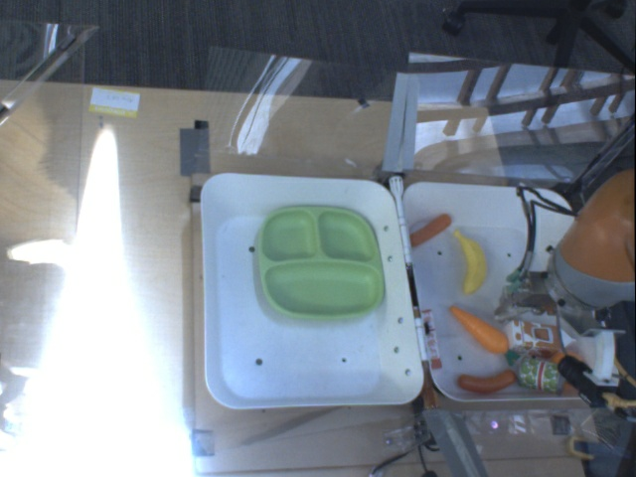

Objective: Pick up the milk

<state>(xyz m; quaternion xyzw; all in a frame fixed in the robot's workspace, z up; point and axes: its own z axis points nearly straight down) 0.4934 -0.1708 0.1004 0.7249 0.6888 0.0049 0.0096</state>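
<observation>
The milk [534,336] is a small white carton with a brown-and-red label, lying in the right bin [437,202] near its front right. My gripper [524,304] hangs right over the carton's far end, below the grey wrist and orange band [608,229]. The wrist hides part of the carton. Whether the gripper touches the milk cannot be made out.
Around the milk lie a carrot [479,330], a red sausage [485,382] and a green-and-red can [538,374]. Further back are a banana [473,262] and another sausage [430,230]. The left bin [229,366] holds a green divided plate [320,263].
</observation>
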